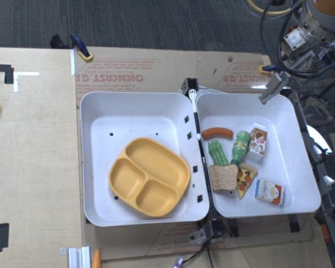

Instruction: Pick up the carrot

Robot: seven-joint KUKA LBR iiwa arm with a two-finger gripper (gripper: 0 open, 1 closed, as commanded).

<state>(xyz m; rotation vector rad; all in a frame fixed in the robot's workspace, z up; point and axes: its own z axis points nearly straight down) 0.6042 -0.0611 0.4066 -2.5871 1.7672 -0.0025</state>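
You have nearly all of the pick left: the carrot (217,133) lies untouched at the upper left of the right bin (285,109), while the gripper (273,88) hangs over that bin's far rim, its grip impossible to tell.

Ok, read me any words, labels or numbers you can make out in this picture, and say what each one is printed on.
Red lettering on the cardboard sheet under the bins: appears mirrored or upside down, not reliably readable.
Red lettering on the cardboard behind the right bin: too faint to read.
Small carton in the right bin: print too small to read.
Small box in the right bin: print too small to read.
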